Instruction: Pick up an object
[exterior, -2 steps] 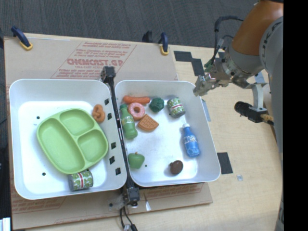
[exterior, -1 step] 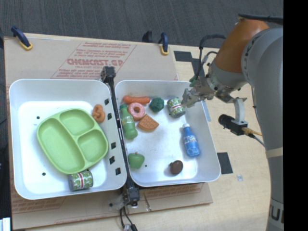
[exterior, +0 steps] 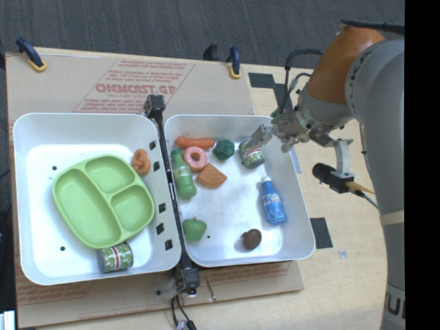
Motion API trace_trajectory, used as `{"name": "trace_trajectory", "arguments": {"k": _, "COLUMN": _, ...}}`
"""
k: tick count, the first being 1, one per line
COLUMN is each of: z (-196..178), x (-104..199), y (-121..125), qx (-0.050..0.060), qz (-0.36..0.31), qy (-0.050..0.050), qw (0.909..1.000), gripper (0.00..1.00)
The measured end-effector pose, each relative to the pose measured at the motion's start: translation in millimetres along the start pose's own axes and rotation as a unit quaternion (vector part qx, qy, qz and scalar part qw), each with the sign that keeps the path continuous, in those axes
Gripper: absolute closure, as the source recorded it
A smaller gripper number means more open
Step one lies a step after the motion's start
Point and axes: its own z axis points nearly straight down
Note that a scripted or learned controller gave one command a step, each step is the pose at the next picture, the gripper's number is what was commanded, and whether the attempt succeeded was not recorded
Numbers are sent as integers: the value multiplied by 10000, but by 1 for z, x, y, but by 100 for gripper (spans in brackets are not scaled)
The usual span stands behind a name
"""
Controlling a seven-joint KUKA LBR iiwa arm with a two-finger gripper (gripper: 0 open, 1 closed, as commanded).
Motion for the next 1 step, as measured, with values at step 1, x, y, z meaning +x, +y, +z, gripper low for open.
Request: {"name": "trace_trajectory", "arguments": {"k": 1, "z": 46, "x": -6, "y": -126, "qx": -6, "qz": 5, "qy": -11, "qw": 10000, "gripper": 0}}
